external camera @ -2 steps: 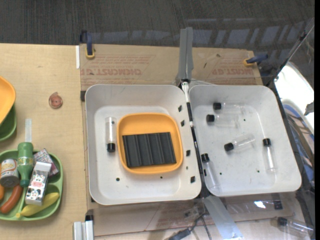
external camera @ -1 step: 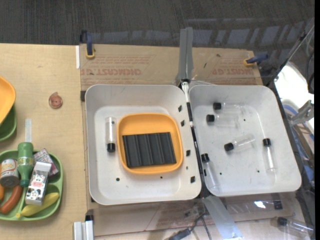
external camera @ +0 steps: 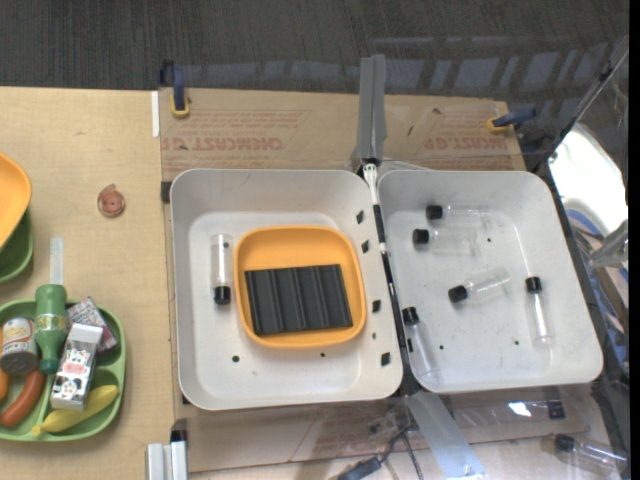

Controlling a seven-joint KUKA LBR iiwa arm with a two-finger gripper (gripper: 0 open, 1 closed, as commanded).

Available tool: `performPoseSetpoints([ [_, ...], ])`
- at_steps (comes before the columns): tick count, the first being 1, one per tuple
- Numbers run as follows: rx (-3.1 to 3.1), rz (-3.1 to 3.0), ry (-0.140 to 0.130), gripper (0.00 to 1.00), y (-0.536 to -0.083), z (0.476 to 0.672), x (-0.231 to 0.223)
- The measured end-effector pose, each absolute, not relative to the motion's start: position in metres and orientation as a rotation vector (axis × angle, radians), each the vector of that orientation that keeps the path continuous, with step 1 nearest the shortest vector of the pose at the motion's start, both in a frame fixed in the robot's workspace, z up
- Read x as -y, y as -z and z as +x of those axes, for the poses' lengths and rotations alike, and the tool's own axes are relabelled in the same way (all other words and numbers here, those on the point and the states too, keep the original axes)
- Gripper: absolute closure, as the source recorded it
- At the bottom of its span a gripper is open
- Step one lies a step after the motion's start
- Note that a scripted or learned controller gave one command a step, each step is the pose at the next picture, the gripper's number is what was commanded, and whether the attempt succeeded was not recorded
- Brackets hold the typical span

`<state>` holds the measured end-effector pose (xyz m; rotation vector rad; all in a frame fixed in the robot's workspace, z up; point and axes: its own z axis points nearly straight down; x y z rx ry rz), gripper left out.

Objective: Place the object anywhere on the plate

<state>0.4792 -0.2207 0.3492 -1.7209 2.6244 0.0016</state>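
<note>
Plate: the orange plate [external camera: 300, 243] sits in the left bin [external camera: 195, 368], with a dark ribbed slab [external camera: 300, 299] covering most of its middle.
Object, my reading: a clear tube with a black cap. I cannot tell which tube is meant.
Nearest tube: the one in the left bin [external camera: 221, 266] lies on the bin floor just beside the plate's left rim, cap toward the camera, and is not on the plate.
Other tubes: several lie scattered in the right bin [external camera: 570, 268], well apart from the plate. One is in the middle [external camera: 478, 287] and one is near the right wall [external camera: 538, 310].
Gripper state: I cannot tell whether it is released, clenched or grasping anything.
Tube relative to gripper: I cannot tell, so I treat no tube as held.
Progress: I judge the placing as not yet done, since no tube rests on the plate.
Risk, grasp: the tubes are round, smooth and see-through, so I could close off-centre and have one roll or squirt away.
Risk, crowding: the left tube lies close to the plate rim, so I might bump the plate while reaching for it.
Risk, release: a tube dropped on the ribbed slab or the sloped rim could roll back off.
Risk, transfer: carrying one from the right bin means crossing the wall between the bins, where a weak grip could lose it.
</note>
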Motion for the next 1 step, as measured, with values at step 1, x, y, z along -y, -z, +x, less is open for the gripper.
performPoseSetpoints([
  [1, -2.646, -1.686, 0.0, 0.0, -0.4417, 0.4791, 0.2218],
])
